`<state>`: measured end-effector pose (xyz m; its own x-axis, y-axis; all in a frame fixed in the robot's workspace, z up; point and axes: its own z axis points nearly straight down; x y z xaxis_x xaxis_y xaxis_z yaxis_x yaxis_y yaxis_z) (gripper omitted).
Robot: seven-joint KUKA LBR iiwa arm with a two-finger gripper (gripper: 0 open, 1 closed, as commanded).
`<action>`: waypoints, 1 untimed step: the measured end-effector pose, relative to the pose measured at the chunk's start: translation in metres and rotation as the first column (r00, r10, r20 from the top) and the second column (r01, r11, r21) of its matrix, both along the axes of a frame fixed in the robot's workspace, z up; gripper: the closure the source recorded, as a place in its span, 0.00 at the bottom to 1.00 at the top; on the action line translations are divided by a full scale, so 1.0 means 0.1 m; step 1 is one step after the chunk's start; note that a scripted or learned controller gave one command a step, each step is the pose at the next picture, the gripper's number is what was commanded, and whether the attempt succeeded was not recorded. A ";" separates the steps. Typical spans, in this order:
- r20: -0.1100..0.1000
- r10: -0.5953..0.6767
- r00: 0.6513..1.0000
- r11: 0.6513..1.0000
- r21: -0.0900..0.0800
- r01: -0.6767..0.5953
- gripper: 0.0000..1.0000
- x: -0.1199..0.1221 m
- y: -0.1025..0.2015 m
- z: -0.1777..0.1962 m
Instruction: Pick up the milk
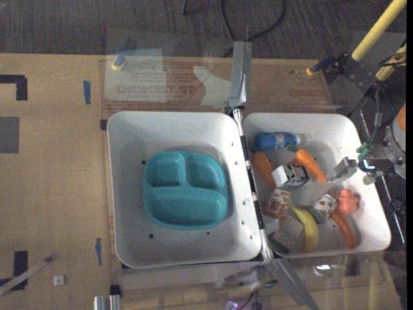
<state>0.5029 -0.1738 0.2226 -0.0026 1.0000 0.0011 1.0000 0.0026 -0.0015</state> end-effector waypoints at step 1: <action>0.007 0.064 0.998 0.998 -0.002 -0.064 0.00 0.58 0.48 -0.92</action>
